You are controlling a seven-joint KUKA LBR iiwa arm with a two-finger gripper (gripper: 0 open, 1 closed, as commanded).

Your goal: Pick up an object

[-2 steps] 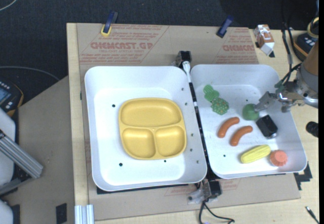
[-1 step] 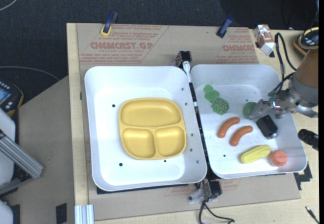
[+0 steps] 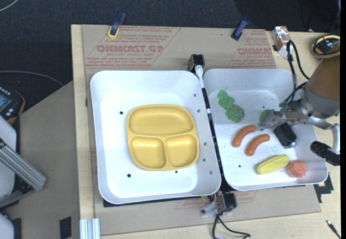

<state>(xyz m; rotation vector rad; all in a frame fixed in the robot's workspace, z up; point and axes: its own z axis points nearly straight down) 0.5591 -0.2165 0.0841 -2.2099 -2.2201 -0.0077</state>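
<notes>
The right bin (image 3: pixel 254 82) holds several toy foods. A green leafy piece (image 3: pixel 224 97) and a green broccoli (image 3: pixel 235 113) lie near its left wall. Two orange sausages (image 3: pixel 244 135) (image 3: pixel 257 144) lie in the middle. A yellow corn cob (image 3: pixel 272 164) and a reddish round fruit (image 3: pixel 297 168) rest by the front wall. My gripper (image 3: pixel 277 126) is low in the right part of this bin, just right of the sausages and above the corn. A small grey-green shape (image 3: pixel 267 118) sits at its left tip; I cannot tell what it is.
The left bin (image 3: pixel 108 140) carries a yellow three-compartment plate (image 3: pixel 161 136). The grey arm (image 3: pixel 323 92) comes in over the right bin's right wall. Clamps (image 3: pixel 114 25) (image 3: pixel 239 29) hold the cardboard at the back edge. A cable (image 3: pixel 291 59) runs by the arm.
</notes>
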